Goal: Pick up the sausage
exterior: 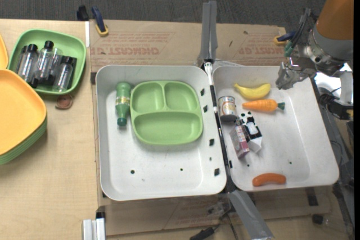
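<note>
**Sausage at the near edge, gripper at the far rim**

Nearest the camera, the smooth orange-red sausage (269, 179) lies flat on the floor of the right-hand shallow white bin (315, 149), close to that bin's front wall and lengthwise along it. Nothing touches it.

Further back in the same bin, a pink-labelled packet (241, 140) and a black-and-white carton (251, 131) lie side by side, touching or nearly so. Just beyond them stands a small silver tin can (226, 106) against the divider side. An orange toy carrot with a green tip (263, 105) lies across the middle, and a yellow toy banana (252, 90) curves just behind it.

At the far right corner of this bin the grey two-finger gripper (285, 78) hangs above the rim, well apart from the sausage. Its fingers point down over the bin edge with nothing between them; whether they are spread or closed cannot be told from this angle. The orange band of the arm (337, 5) rises behind it.

The left-hand shallow white bin (112, 177) holds a light green three-compartment plastic plate (166, 112), with a green bottle (122, 103) lying just beside its left edge.

On the wooden bench to the left sit a green square dish (76, 50) carrying dark-capped clear bottles (45, 64), and a stack of orange plates (19, 121).
</note>
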`<state>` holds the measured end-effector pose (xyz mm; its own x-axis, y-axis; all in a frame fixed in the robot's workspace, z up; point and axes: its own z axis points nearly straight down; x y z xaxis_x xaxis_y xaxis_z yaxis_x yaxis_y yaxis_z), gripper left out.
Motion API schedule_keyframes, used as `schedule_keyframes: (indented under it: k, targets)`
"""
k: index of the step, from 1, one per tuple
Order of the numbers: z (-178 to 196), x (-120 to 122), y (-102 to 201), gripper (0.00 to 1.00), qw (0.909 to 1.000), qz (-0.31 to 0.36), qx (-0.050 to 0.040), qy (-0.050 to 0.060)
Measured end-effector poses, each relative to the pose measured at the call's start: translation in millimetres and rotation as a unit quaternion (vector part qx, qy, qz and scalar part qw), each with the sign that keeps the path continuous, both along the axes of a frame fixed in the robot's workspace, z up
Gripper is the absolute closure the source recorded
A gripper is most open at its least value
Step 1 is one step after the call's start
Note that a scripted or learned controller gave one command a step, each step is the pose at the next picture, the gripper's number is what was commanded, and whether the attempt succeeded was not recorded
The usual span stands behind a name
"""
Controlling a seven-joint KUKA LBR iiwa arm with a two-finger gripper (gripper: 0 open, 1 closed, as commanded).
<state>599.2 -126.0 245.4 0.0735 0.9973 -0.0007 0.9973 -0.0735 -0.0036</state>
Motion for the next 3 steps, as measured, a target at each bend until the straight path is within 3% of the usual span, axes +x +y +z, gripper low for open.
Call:
schedule_keyframes:
  k: [3]
  targets:
    - [23.4,0.0,-4.2,1.0,1.0,-0.003,-0.0012,0.003]
